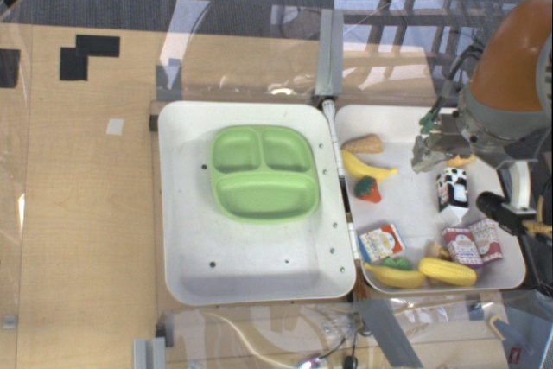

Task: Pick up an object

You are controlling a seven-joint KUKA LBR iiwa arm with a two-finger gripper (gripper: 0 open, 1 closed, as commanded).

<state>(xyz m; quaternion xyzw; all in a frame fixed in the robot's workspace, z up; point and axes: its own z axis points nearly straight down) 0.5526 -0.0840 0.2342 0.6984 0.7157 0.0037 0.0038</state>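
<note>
**Gripper low over right bin, nothing seen in it**

Gripper [429, 153] hangs inside the right bin [406, 124], toward its far right corner; whether it is open or closed, cannot tell. Nothing visible between its tips. Black-and-white carton [452, 188] stands just beside it, nearer side. Banana [366, 165] and strawberry [368, 189] lie along the bin's left wall. Small book [379, 242] and corn cob [447, 272] sit near the front edge. Left bin [186, 255] carries a green divided plate [263, 172] at centre.
</note>
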